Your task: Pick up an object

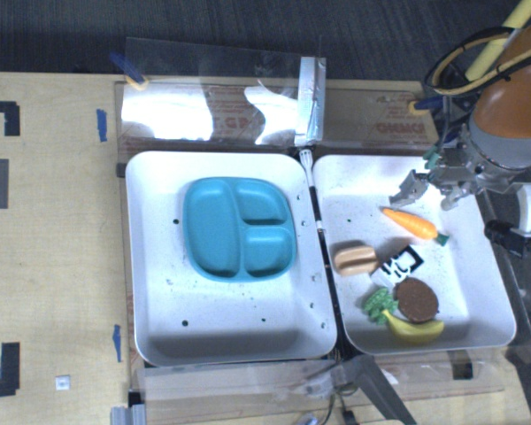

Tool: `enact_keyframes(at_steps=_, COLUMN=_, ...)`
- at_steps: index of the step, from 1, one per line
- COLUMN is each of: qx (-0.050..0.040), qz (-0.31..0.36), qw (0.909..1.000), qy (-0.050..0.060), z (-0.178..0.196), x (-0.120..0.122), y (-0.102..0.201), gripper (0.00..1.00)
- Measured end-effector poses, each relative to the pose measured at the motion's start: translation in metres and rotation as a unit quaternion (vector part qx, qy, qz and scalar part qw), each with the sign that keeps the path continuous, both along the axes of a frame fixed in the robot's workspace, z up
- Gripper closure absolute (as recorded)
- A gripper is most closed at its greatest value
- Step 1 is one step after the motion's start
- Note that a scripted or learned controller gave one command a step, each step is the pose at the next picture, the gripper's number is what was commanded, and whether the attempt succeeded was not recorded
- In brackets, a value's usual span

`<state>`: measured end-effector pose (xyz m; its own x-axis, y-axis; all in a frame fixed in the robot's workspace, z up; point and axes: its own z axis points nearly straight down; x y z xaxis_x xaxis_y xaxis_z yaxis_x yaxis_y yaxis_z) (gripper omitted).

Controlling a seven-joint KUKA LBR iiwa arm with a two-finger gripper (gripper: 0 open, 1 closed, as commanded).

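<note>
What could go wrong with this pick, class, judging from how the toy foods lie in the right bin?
1. The gripper hangs just above the carrot, which lies slanted, so the fingers may slip off it.
2. The burger patty, banana and broccoli touch, so a grab there may nudge or catch a neighbour.

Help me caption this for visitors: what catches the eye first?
The blue divided tray lying alone in the left bin. Then the right bin's toy food: an orange carrot, with a banana near the front edge. The gripper hovers just above the carrot.
</note>
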<state>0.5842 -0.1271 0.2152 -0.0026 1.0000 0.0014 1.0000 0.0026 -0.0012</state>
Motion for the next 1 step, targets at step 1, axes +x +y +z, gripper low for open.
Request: enact_keyframes(at_steps=1, qx=0.0000, qz=0.000, qw=1.0000, qy=0.000, z=0.0000, x=0.0000, y=0.0000, gripper=0.00)
